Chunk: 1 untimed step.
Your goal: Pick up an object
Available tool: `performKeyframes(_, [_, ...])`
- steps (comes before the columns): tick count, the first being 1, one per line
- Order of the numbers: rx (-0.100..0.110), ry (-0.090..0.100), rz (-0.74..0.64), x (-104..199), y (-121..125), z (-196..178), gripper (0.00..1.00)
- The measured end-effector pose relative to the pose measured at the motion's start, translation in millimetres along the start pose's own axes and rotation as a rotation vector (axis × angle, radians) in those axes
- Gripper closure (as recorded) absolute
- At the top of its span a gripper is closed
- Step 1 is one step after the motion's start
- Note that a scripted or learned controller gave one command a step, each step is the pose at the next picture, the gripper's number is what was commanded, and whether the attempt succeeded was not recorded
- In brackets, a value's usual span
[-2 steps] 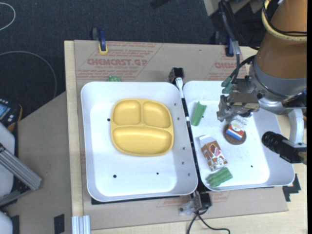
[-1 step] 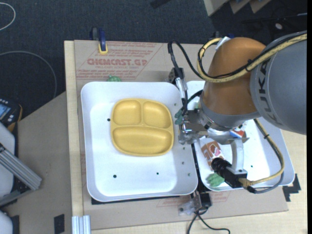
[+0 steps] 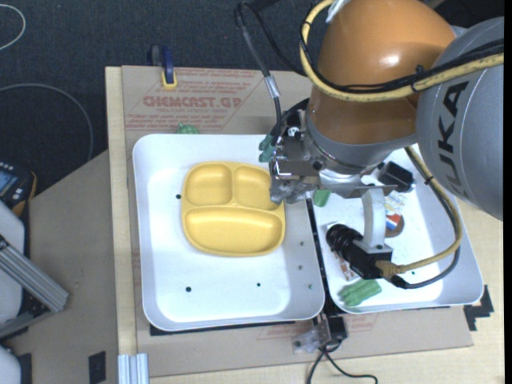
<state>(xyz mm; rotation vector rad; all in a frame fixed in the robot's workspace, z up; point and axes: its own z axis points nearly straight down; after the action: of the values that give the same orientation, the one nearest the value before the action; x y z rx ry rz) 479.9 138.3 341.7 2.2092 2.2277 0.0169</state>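
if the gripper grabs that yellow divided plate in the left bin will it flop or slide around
The yellow plate looks like moulded plastic, so probably stiff and light. It lies flat and broad on the left bin, so it is unlikely to tip or roll. Its glossy surface suggests it could slip; the raised rim seems the likeliest place to pinch.

Single fixed camera above the bench [image 3: 80,214], looking down at a slant, both white bins [image 3: 160,294] in frame side by side, arm [image 3: 472,118] entering from the right, close under the lens, partly covering right bin.
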Motion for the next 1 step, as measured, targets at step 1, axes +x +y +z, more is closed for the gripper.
performKeyframes(1, [0.016,-0.005,0.013,-47.6,-1.5,20.8,1.0])
